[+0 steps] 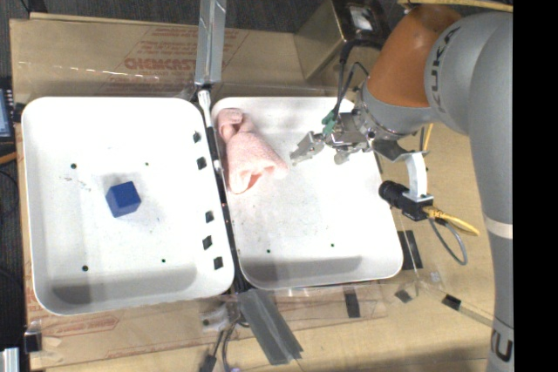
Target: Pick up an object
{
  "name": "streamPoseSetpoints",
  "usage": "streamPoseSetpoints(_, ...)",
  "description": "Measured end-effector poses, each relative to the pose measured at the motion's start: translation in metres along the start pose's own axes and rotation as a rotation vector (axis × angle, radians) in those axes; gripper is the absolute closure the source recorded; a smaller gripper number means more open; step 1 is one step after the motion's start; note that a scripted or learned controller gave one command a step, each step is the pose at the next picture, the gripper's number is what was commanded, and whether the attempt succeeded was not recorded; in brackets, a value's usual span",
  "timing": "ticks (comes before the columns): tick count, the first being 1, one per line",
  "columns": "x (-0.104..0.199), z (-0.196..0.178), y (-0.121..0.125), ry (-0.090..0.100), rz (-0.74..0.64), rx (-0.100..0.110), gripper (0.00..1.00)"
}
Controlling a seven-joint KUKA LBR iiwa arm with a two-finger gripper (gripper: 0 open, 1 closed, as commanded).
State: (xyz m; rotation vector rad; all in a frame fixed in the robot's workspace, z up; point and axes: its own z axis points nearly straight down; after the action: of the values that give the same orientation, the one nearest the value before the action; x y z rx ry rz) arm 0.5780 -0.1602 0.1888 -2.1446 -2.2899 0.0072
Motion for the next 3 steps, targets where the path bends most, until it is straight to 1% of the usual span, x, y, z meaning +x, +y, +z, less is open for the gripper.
streamPoseSetpoints(1,0.061,0.044,0.048,0.000,0.106,-0.003,0.00)
streamPoseSetpoints(2,0.057,0.091,0.057,-0.002,-0.015,-0.014,0.00)
streamPoseSetpoints(3,-0.006,0.092,0.081,-0.001,-0.047,-0.010,0.00)
